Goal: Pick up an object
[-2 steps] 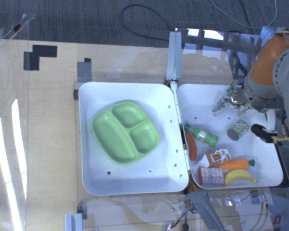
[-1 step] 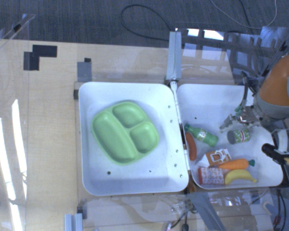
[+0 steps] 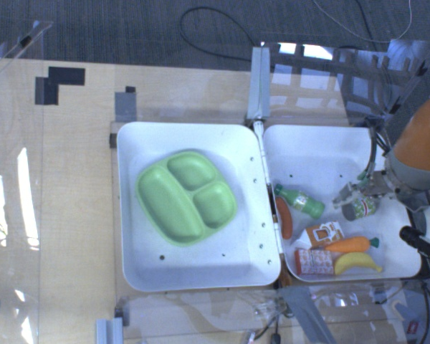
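On the wooden bench (image 3: 57, 192), the left bin (image 3: 140, 264) holds a green divided plate (image 3: 186, 196). The right bin (image 3: 308, 149) holds a carrot (image 3: 347, 245), banana (image 3: 356, 263), green bottle (image 3: 299, 202), sausage (image 3: 286, 221), snack packet (image 3: 314, 261) and small carton (image 3: 325, 233). The pincer (image 3: 358, 201) sits low there, around a small dark can (image 3: 363, 207); whether it grips, I cannot tell.

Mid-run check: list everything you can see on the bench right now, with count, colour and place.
bins: 2, white, side by side on the bench
divided plate: 1, green, left bin
bottle: 1, green, right bin, left side
sausage: 1, red-brown, beside the divider
carton: 1, orange and white, right bin
carrot: 1, orange, near front
packet: 1, red and white, front edge
banana: 1, yellow, front edge
gripper: 1, grey, over the right bin
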Controlling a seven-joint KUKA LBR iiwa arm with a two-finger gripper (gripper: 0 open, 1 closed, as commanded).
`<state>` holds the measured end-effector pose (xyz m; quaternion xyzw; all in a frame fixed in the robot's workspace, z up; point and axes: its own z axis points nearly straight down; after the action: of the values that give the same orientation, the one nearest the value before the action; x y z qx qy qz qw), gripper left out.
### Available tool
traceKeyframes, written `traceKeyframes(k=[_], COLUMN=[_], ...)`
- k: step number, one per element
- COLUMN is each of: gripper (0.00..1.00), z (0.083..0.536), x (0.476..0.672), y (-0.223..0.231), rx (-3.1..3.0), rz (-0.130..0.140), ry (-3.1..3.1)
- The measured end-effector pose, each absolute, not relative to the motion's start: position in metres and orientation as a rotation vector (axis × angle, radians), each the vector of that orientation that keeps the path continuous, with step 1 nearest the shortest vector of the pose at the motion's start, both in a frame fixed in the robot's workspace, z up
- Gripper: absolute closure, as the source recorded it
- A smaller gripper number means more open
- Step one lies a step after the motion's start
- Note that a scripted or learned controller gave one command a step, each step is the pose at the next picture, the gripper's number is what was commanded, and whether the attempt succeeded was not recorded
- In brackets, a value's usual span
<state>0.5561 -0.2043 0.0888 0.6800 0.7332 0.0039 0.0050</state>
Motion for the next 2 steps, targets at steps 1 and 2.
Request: traceKeyframes(k=[1, 2], gripper=[1.00, 1.00], z=[0.100, 0.187], x=[0.559, 0.568], y=[-0.203, -0.168], rx=[2.123, 2.172], rz=[0.018, 0.006], ry=[2.294, 2.261])
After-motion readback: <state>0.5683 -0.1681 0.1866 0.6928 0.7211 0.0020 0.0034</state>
